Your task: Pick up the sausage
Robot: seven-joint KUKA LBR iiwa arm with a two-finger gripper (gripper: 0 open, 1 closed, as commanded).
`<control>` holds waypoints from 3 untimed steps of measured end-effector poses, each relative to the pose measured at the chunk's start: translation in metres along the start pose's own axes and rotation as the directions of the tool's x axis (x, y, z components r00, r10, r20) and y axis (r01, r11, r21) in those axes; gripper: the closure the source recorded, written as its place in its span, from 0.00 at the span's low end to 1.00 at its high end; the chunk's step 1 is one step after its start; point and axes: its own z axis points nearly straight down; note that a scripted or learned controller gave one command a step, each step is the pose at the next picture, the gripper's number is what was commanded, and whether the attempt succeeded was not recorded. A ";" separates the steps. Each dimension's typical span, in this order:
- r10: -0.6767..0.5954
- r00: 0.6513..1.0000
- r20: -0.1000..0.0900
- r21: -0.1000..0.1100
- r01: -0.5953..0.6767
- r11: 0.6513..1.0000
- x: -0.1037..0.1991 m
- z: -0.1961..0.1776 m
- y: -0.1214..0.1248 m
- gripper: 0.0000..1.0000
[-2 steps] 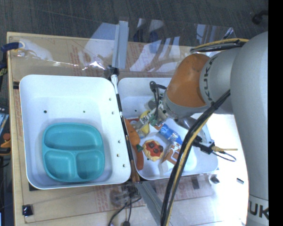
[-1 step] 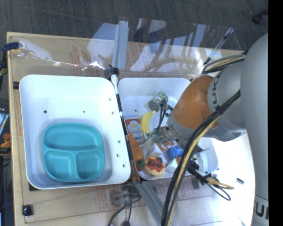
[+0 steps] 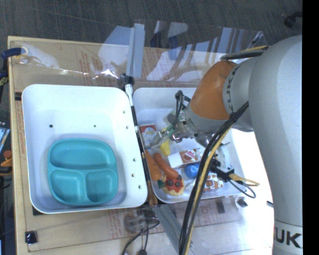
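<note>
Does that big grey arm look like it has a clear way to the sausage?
Probably yes. The sausage lies uncovered atop the clutter in the right bin, and the gripper hangs just above it with nothing between them.

1. The far right part of the right bin (image 3: 143,97) is covered by the arm (image 3: 266,89).
2. The gripper (image 3: 173,133) is mostly hidden under the orange band (image 3: 212,92); whether its fingers are open or closed cannot be told.
3. The small packets (image 3: 190,155) are partly hidden by the black cable (image 3: 202,179), and their print is too small to be read.
4. The arm is cut off at the right and bottom edges.
</note>
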 end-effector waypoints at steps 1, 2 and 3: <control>-0.389 0.921 0.016 0.003 0.389 0.921 0.035 -0.001 -0.036 0.00; -0.396 0.918 0.001 0.008 0.396 0.918 0.040 -0.007 -0.036 1.00; -0.138 0.990 -0.010 0.015 0.138 0.990 0.122 -0.093 0.001 1.00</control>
